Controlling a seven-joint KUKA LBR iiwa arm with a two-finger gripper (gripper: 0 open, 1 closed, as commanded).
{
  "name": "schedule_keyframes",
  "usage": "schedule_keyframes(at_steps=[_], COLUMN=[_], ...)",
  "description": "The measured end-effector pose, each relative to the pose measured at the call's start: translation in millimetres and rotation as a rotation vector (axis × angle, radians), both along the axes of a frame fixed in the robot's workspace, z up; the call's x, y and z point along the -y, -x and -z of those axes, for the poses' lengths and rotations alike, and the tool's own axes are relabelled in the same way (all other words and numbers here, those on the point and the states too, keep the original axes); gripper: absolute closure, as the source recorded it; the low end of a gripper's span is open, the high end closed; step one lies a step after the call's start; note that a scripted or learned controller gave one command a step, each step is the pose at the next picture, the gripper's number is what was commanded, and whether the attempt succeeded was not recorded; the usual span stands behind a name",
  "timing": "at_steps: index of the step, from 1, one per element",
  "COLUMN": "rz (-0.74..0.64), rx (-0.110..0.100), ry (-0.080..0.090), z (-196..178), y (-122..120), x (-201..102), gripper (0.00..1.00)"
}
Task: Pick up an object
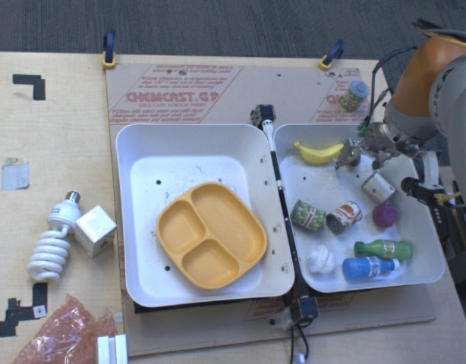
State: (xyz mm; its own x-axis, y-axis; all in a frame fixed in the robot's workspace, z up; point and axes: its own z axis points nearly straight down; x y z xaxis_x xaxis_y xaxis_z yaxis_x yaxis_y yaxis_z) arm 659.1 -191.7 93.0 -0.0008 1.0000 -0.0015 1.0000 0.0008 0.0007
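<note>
Now I see the banana [319,153] lying in the right bin [415,277], its long side running from 9 to 3 o'clock. My gripper [360,156] sits just beside it at 3 o'clock. I cannot tell how wide the gripper is.

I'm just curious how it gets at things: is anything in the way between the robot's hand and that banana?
Nothing visible. The hand hovers at the banana's right tip, with bare bin floor around it. The cans and bottles lie nearer the camera, clear of it.
</note>
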Motion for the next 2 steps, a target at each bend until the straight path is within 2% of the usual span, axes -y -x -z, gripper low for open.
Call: schedule_keyframes(at_steps=[1,2], rz=[-0.004,-0.007], rx=[0.000,0.002], ry=[-0.007,-0.001], z=[-1.0,-11.2], y=[-1.6,-1.7], x=[26.3,27.9], gripper=[0.00,1.00])
